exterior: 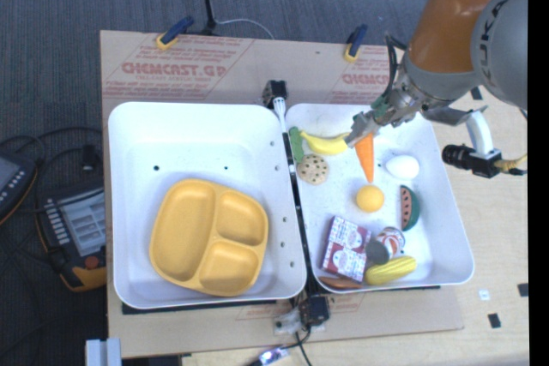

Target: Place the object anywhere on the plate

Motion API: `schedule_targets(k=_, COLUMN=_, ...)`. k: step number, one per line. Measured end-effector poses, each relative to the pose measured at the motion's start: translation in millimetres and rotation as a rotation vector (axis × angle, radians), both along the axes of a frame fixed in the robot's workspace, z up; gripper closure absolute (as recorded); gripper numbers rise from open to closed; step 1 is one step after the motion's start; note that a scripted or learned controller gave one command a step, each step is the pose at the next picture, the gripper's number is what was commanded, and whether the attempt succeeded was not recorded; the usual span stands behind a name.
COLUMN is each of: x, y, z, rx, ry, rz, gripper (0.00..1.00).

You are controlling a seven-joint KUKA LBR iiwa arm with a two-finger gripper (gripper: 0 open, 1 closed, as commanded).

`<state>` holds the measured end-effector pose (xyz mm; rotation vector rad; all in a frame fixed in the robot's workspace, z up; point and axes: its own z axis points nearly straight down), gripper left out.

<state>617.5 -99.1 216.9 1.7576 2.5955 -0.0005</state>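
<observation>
Glossy yellow three-compartment plate (pixel 208 237) lower left, we see a tapered orange carrot (pixel 366 157) right of centre, gripper (pixel 364 128) seemingly clamped on its top.

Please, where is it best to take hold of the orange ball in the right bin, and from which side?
Grip the orange ball across its middle, coming straight down from above. It is round, so any finger direction fits, and it seems to have free floor around it, apart from the carrot tip and watermelon slice.
</observation>
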Motion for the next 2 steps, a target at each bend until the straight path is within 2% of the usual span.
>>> schedule_targets(k=2, x=1.5, y=0.3, z=17.7, rx=-0.003, ry=-0.005, rz=0.001, gripper=1.00)
